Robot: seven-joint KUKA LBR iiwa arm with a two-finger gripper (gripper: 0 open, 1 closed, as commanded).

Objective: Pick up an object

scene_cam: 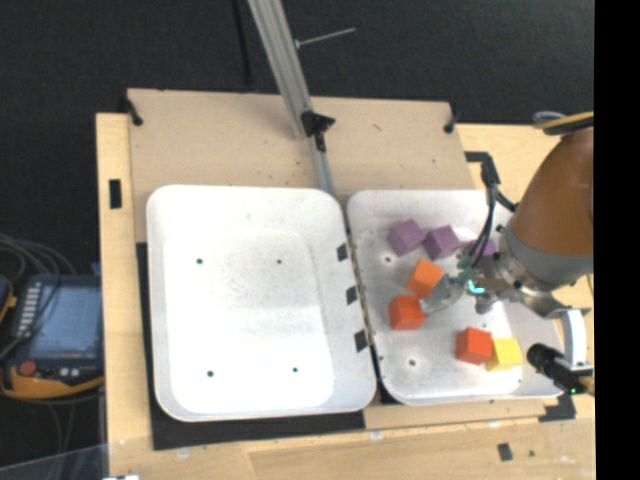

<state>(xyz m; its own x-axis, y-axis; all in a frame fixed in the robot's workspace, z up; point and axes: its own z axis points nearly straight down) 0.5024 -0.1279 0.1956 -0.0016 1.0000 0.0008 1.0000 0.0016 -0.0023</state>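
Matte cubes in smooth white bin

The left bin lies open across its whole floor. In the right bin, two purple blocks, two orange blocks and a red block touching a yellow one crowd the middle. Bare floor lies along the right bin's near wall, and the arm overhangs its right side.

Six small blocks in the right bin: two purple, two orange, red-orange, yellow.
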